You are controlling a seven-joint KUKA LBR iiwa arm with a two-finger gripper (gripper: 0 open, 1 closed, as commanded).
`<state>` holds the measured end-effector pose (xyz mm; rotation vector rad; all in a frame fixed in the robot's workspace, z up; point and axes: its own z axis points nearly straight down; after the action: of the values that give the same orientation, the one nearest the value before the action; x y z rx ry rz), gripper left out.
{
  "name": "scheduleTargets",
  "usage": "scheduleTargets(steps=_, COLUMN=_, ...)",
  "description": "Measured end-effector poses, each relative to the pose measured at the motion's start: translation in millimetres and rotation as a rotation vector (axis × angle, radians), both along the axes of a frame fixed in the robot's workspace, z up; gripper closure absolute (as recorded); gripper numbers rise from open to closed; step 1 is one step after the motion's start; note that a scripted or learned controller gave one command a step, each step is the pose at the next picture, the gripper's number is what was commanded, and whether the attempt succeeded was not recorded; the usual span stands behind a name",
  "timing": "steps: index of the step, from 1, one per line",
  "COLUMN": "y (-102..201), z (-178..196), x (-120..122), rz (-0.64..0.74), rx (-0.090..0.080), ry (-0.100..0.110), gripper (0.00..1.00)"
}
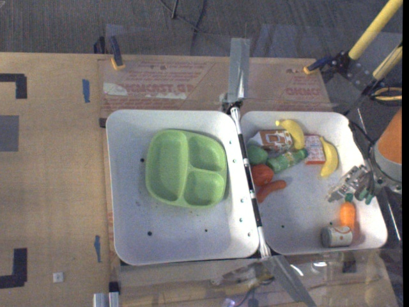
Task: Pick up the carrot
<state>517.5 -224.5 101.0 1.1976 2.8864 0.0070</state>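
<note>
The carrot [347,215] lies in the right bin [300,226], near its right wall and toward the front, with its long axis about from back to front. The gripper [350,187] hangs just behind the carrot, very close over its back end, so the coming move is probably a short drop forward and down. Whether the gripper is released or clenched I cannot tell; nothing is seen grasped. Just in front of the carrot lies a small grey can [337,236], almost touching it. The same bin holds also 2 bananas [293,132], a box [275,139], a green bottle [286,160] and a tomato [261,173] along the left side. The left bin [128,222] holds 1 green plate [186,168] with 3 compartments.
</note>
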Motion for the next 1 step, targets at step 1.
scheduleTargets(steps=1, y=0.2, z=-10.8, x=-1.0, rz=0.021, rx=0.000, ry=0.008, gripper=1.00)
